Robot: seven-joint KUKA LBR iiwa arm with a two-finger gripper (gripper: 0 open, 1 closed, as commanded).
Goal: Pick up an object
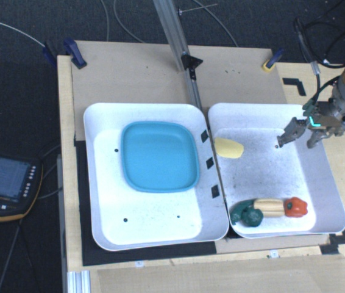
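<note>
Arm cut off at right; gripper (295, 137) spread wide, holding nothing, over right bin's (270, 170) bare far side.

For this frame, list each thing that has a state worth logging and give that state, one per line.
gripper: open, nothing between its fingers, above the right bin's upper right part.
blue plate: lying flat in the left bin.
yellow piece: lying in the right bin, by its left wall.
green item, tan item, red item: lying in a row along the right bin's near edge.
</note>
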